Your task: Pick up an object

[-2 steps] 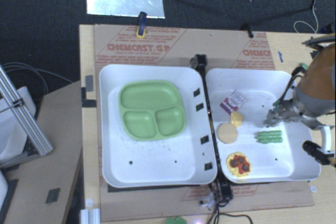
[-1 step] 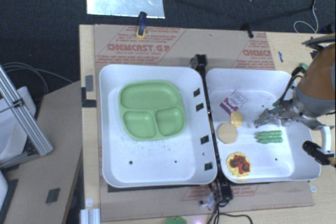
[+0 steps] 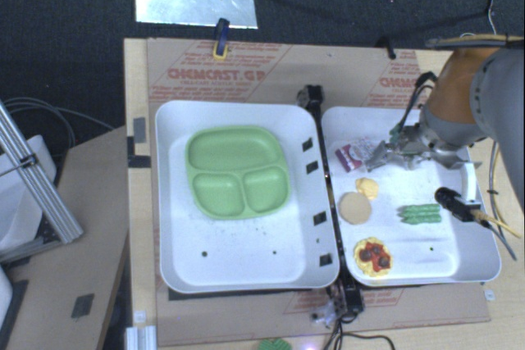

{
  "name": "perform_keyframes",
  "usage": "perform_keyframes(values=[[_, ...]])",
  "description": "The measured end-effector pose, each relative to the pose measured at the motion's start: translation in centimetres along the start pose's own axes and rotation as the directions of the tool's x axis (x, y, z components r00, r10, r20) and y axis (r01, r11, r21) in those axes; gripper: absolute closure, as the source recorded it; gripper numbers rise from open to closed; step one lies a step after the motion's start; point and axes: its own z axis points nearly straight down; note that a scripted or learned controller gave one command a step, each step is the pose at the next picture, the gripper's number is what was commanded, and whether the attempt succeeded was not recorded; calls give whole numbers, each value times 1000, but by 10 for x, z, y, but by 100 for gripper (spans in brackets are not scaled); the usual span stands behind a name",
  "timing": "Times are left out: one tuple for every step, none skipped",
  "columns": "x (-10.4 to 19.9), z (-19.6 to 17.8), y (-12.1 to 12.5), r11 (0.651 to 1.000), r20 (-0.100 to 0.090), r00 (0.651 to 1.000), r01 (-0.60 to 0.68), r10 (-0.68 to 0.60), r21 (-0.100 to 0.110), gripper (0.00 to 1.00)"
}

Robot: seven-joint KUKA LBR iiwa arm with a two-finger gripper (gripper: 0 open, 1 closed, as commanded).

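While tool (image 3: pixel 379 153) hovers | white bins (image 3: pixel 246 275) | cardboard bench (image 3: pixel 246 70) | dark carpet (image 3: pixel 66 12)

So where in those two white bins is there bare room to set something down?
Left bin: bare floor in front of the green divided plate. Right bin: a patch between the green beans and the small pizza. Crowded near the hand.

The arm (image 3: pixel 484 94) runs off the right edge; the gripper's (image 3: pixel 379 156) fingertips are too small to read against the red-and-white packet (image 3: pixel 351 155)

bare bin floor (image 3: pixel 426 246) beside green beans (image 3: pixel 419 214)
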Motion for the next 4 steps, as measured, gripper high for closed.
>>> perform_keyframes(values=[[34, 0, 50, 1000, 7, 1000, 1, -2, 22, 0], [4, 1, 50, 1000, 0, 1000, -10, 10, 13, 0], [-19, 1, 49, 1000, -1, 1000, -9, 9, 14, 0], [-12, 1, 49, 1000, 2, 1000, -6, 6, 14, 0]])
